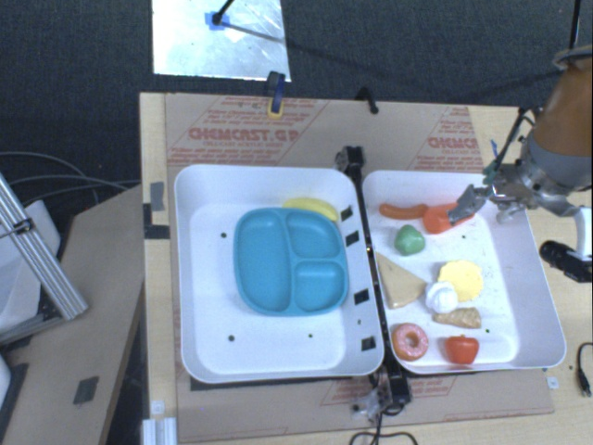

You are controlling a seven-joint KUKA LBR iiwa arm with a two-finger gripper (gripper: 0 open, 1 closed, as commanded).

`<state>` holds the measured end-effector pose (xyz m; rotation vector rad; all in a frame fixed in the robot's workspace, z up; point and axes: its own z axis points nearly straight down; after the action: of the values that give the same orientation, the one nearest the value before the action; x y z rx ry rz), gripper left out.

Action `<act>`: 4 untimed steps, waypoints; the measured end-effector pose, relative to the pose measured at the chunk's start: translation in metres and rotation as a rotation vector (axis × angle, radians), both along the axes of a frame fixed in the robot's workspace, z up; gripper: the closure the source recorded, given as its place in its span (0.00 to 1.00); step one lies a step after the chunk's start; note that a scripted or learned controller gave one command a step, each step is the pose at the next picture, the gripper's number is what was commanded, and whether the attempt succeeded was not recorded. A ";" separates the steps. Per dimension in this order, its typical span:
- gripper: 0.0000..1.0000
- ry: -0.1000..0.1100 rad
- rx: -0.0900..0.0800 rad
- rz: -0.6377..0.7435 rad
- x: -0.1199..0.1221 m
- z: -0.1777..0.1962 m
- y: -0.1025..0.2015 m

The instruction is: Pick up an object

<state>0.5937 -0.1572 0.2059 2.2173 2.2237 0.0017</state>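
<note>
Over the right bin (542, 276), my gripper (463, 207) hangs at the red-orange piece (437, 219) beside the sausage (400, 210). Whether it grips or gapes, cannot tell

A blue tray (287, 260) lies in the left bin (199, 248), a yellow piece (313, 208) touching it at 1 o'clock. Both bins rest on a brown board (241, 128). At 12 o'clock of the board, a shiny sheet (218, 26) lies on dark carpet (65, 63)

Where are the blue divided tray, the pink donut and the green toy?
blue divided tray (289, 260), camera view, centre divider.
pink donut (410, 340), camera view, its ring.
green toy (409, 240), camera view, its top.
</note>
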 end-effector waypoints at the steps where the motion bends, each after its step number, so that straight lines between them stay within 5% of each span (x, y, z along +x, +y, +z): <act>1: 0.00 -0.001 0.008 0.017 0.027 -0.022 0.161; 2: 0.00 -0.006 0.004 0.011 0.077 -0.020 0.256; 3: 1.00 -0.004 0.001 0.005 0.076 -0.010 0.249; 4: 1.00 0.008 0.002 0.006 0.029 -0.061 0.292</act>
<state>0.6231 0.1346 0.1452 2.2156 2.2347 -0.0048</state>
